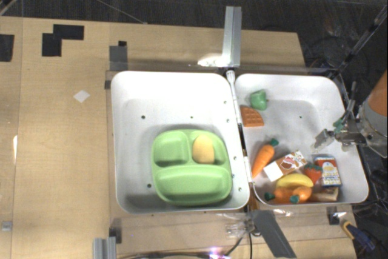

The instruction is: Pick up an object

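Banana (pixel 295 181) among toys, right bin (pixel 315 91); tan wooden bench (pixel 54 142); dark floor.

You will find no readable text here. Two small printed cartons in the right bin (pixel 339 89) carry coloured labels: a red-and-white carton (pixel 290 162) beside the carrot (pixel 263 158), and a blue-and-orange carton (pixel 328 170) near the front corner. Their lettering is too small to make out.
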Available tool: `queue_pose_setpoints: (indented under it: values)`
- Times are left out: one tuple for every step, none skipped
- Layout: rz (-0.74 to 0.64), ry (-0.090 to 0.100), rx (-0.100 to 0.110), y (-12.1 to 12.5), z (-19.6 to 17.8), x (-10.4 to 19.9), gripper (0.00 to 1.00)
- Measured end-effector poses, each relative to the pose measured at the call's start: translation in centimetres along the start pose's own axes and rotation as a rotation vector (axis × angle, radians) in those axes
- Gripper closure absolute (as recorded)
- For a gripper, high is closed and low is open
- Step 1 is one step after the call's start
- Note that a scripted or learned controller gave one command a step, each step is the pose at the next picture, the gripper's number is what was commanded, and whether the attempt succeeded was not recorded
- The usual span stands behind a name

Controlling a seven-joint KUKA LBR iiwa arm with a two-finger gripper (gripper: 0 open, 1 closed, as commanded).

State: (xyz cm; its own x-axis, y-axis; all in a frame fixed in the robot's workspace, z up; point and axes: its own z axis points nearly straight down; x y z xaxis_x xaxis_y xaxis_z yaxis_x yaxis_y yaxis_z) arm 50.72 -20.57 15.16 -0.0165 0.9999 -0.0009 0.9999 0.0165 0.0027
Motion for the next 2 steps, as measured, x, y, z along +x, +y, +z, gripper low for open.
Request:
queue_pose_setpoints:
  values:
    - [0.038,0.000,-0.002,-1.9,3.1,0.1,0.00]
    - [0.097,0.003,-0.009,-1.6,6.0,0.2,0.00]
